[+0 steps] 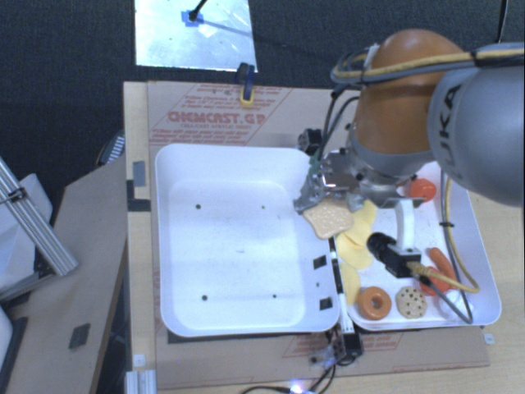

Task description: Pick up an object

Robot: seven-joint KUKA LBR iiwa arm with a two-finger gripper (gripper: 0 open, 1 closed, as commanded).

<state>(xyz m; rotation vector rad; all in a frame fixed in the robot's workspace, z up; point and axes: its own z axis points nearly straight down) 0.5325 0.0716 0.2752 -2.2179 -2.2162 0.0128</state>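
One tan cracker-like piece [329, 218] sits right under the jaws [321, 194], over the divide between the two bins and at the near-left edge of the right bin [484, 290]. It seems to be pinched at its upper edge, so I read the jaws as clenched on it, though the wrist hides much of the contact. It looks like toy food: light, flat, stiff and probably smooth, so a hold across its thin edges would suit best, and it could swivel if gripped near a corner. Just beside it lie yellow slices [354, 249]; farther off are a doughnut [375, 303], a round cookie [410, 302], a carrot [440, 268] and a tomato [422, 190]. The left bin [176, 245] lies alongside.
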